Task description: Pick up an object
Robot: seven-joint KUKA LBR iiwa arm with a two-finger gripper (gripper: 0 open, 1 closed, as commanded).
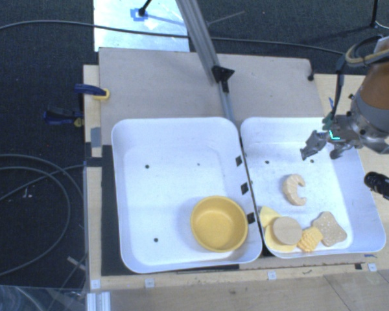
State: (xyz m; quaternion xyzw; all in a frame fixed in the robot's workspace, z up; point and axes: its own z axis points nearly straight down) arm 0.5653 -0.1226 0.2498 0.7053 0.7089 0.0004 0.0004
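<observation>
Bench inspection, viewed from above: two white bins side by side, with the right bin (356,180) taken as landmark. My gripper (325,145) hangs over that bin's far half, near its far right corner, fingers pointing toward the bin's middle. The fingers stand parted, with white bin floor visible between and beneath them. Nothing sits between them and they touch nothing that I can see.

Candidates for pickup all lie in the near half of the right bin. A pale crescent biscuit (294,190) rests alone on the floor, nearest my gripper and apart from the others. Along the near wall sits a crowded group: a round tan disc (286,230), a yellow wedge (267,216) partly under it, a small yellow waffle piece (310,239) and a tan bread-shaped piece (329,228), touching or overlapping. A yellow bowl (218,223) stands in the left bin (168,141), beyond the dividing walls.

Judgement: the approach is in hand and no grasp has begun. I recommend the crescent biscuit, since it has free floor on all sides. To do this well I should centre over it, turn the fingers to close across its narrow body rather than along its curve, and descend until the tips straddle it close to the floor. The piece looks flat and low, so a shallow descent risks closing on air; the crowded group risks a slip or a double pick.
</observation>
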